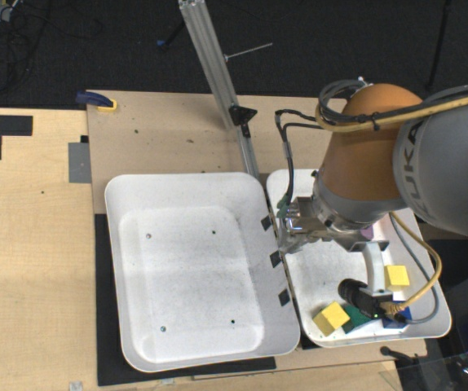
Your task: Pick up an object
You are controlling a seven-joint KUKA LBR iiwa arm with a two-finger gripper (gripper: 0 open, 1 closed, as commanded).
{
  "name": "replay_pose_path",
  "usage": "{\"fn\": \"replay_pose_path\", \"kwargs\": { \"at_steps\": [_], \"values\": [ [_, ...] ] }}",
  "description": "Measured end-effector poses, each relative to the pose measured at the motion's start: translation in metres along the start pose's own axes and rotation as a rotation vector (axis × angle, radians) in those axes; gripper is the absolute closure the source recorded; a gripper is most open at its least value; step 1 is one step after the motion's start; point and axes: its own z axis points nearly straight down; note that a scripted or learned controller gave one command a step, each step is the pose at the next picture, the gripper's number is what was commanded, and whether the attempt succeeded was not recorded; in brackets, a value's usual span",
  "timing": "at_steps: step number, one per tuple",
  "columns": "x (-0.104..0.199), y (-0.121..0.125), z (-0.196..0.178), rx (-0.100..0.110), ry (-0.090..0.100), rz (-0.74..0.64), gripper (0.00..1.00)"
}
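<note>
Grey with a broad orange band, the arm [373,161] reaches in from the right of the frame and hangs over the right bin [311,279], hiding much of the bin's upper half. The gripper [293,222] sits below the wrist at the bin's upper left, close to the rim it shares with the left bin [185,275]. It is seen from above and partly covered, so I cannot tell whether it is wide, narrow or holding anything.

The loose objects lie in the lower right part of the right bin, apart from the gripper. A yellow block [330,318] rests near the bottom rim, with a green piece [358,322] just beside it on the right and a blue piece [397,317] further right. A second yellow block [397,276] lies above them, nearer the right rim.

Both bins rest on the wooden bench [161,137]. A metal rail [214,59] slants down from the top centre of the frame towards the gap between the bins.
</note>
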Motion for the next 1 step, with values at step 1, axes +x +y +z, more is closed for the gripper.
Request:
{"fn": "replay_pose_path", "kwargs": {
  "at_steps": [1],
  "values": [
    [0.0547,-0.0062,0.0206,0.003,-0.001,0.001,1.0]
  ]
}}
